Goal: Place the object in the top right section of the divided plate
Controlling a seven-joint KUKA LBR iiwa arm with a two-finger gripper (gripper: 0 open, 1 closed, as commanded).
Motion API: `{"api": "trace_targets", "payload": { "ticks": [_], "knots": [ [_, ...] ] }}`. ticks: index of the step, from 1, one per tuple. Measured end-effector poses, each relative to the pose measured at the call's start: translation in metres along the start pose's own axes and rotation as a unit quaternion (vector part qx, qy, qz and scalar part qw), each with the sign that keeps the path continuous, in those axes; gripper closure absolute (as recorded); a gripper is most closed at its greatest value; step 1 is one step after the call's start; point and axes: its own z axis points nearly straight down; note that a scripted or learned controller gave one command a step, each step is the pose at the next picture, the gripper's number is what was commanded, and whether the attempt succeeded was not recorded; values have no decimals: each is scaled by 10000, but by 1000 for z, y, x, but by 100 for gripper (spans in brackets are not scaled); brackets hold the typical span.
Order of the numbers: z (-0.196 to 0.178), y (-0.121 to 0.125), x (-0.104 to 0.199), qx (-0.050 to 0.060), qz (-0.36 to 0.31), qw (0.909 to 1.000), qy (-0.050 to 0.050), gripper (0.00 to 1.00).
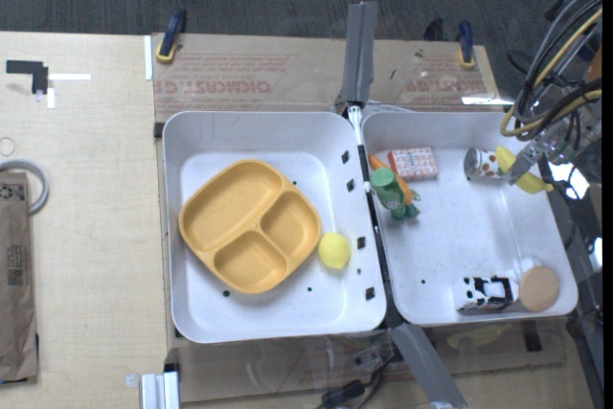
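A yellow divided plate (251,225) lies in the left bin (192,311), turned at an angle, with nothing in its three sections. A small yellow ball-like fruit (333,250) rests on the bin floor, touching the plate's right rim. My gripper (522,166) reaches in at the far right edge of the right bin (460,244), low over a silver and white spotted object (482,164) and a small yellow piece (533,183). Cables and the wrist hide how the gripper meets them.
The right bin also holds a pink box (414,164), a green toy bottle with an orange bit (391,192), a black and white toy (487,294) and a tan round disc (539,288). A central divider (360,62) separates the bins.
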Motion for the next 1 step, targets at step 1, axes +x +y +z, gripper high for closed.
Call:
{"api": "trace_targets", "payload": {
  "ticks": [1],
  "knots": [
    [-26, 66, 93, 5, 885, 9961, 13, 100]
  ]
}}
